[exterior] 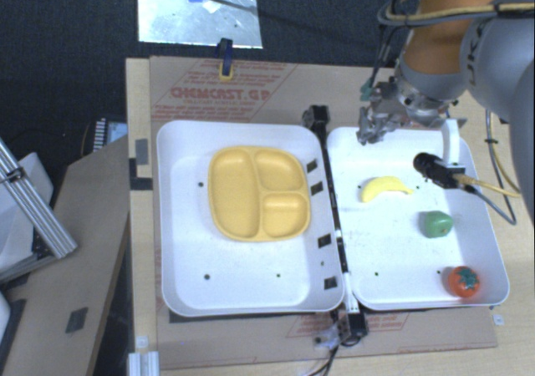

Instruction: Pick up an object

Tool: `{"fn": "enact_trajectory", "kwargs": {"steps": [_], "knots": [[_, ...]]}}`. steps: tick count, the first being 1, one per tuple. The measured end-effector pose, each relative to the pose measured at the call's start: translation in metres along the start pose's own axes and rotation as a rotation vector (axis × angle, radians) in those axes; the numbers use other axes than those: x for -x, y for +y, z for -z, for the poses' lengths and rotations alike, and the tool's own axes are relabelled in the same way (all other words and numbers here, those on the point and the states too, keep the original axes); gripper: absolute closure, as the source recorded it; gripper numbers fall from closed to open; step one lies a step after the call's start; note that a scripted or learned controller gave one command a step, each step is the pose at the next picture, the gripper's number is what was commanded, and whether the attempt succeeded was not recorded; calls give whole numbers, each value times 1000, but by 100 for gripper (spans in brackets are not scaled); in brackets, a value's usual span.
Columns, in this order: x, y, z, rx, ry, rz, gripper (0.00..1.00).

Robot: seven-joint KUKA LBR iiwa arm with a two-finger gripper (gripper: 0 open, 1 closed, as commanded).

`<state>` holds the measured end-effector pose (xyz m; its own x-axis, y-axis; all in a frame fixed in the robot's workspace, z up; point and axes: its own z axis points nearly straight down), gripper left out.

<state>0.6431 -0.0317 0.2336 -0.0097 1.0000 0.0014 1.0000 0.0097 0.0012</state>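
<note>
arm: grey shell | orange band above wrist | black cables | metal pincer

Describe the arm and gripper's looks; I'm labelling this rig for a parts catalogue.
The arm has smooth grey casing with a rounded orange band above the wrist. Dark cables loop beside it. The gripper is small, grey metal. A black cylindrical attachment sits on a white bracket nearby.

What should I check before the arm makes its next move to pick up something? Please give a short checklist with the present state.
1. Hand carries nothing: ok, it hangs over the far edge of the right bin.
2. Banana free on all sides: ok.
3. Green object free to grasp: ok.
4. Orange-red object free to grasp: not ok, it sits in the near corner by the rim.
5. Hand opening: cannot tell.
6. Yellow tray out of the way: ok, in the left bin.
</note>
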Motion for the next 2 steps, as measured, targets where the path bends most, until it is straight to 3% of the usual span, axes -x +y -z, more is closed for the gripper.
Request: {"fn": "enact_trajectory", "kwargs": {"steps": [2], "knots": [[-96,-15,-16,-1,0,0,100]]}}
